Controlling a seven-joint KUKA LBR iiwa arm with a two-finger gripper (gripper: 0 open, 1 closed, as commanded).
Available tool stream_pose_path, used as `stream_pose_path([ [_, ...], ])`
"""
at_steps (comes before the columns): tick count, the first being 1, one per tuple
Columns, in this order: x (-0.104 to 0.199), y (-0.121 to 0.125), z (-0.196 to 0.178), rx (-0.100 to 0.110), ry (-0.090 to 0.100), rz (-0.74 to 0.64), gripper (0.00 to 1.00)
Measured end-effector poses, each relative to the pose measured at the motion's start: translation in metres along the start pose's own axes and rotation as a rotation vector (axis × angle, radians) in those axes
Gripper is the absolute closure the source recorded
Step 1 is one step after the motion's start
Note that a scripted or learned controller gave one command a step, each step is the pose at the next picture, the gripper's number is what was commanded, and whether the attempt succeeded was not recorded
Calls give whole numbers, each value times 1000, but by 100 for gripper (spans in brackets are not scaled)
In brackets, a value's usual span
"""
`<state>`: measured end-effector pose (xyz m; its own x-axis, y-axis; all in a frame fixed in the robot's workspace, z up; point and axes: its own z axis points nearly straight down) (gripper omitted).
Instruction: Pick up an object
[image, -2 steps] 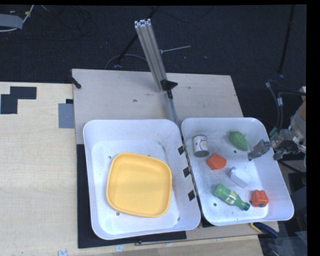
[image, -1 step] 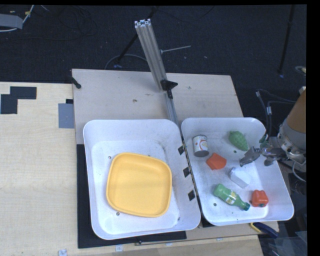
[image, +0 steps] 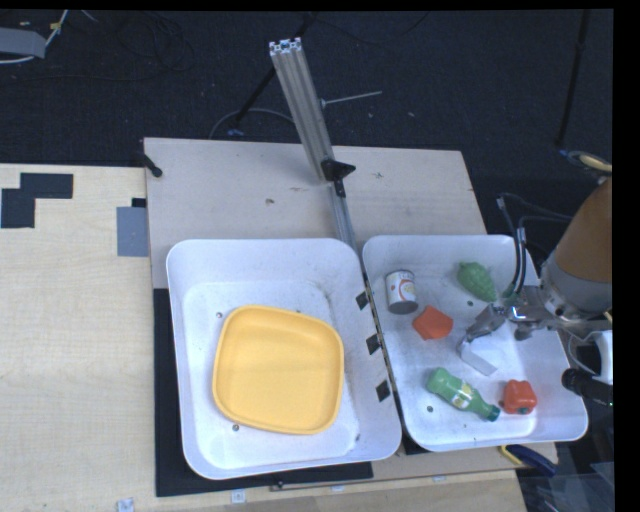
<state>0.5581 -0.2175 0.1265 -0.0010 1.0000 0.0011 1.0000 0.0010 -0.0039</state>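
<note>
While the arm (image: 585, 255) reaches in from 3 o'clock, its hand (image: 487, 330) hangs low over the right bin (image: 440, 425), directly above a pale white block (image: 482, 357) near the bin's centre. The fingers appear slightly spread with nothing visibly held between them; whether they touch the block cannot be told.

Contents of the right bin, taken clockwise from the hand:
- green leafy toy (image: 477, 279) at 12 o'clock, just beside the hand;
- red pepper-like toy (image: 518, 397) at 5 o'clock, near the bin's front edge;
- green bottle (image: 461, 393) at 7 o'clock, lying on its side;
- orange-red block (image: 432, 323) at 9 o'clock;
- small can (image: 401, 291) at 10 o'clock (upright or tilted cannot be told).

The left bin (image: 190, 300) holds a yellow square plate (image: 278, 368). Both bins rest on the bench (image: 250, 190).
</note>
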Motion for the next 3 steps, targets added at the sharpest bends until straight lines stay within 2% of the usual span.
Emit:
stream_pose_path([
  [1,1,0,36,-2,-1,0,0],
  [2,0,1,24,-5,-1,1,100],
  [3,3,-7,-23,-7,-2,1,100],
])
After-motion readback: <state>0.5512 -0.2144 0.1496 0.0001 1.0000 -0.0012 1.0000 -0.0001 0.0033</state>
